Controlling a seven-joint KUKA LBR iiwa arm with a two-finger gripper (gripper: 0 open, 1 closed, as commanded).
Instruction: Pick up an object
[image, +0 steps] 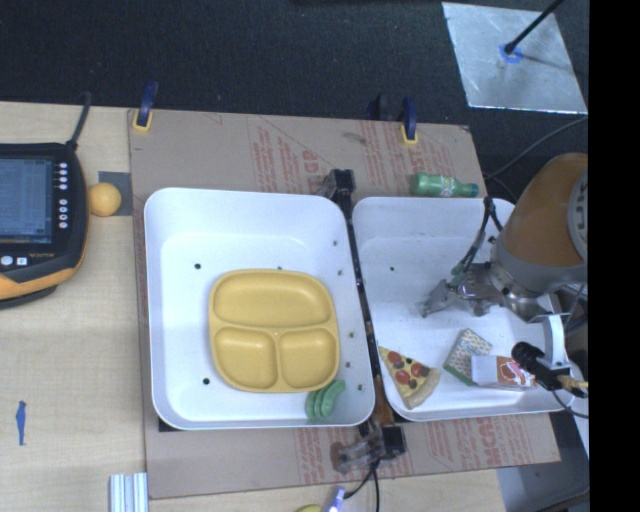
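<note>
My gripper (452, 300) hangs low over the middle of the right bin (400, 235), with nothing visibly held in it. Just below it lie a speckled green-edged wedge (466, 355) and a red and white packet (506, 373). A toy pizza slice (408, 375) rests at the bin's front left corner. The grey arm with its orange band (545, 215) covers the bin's right side.
The left bin (175, 300) holds a yellow divided plate (273, 328) and a small green toy (325, 400) at its front rim. A green bottle (443, 185) lies behind the right bin. A teach pendant (35, 220) and an orange ball (104, 198) sit at far left.
</note>
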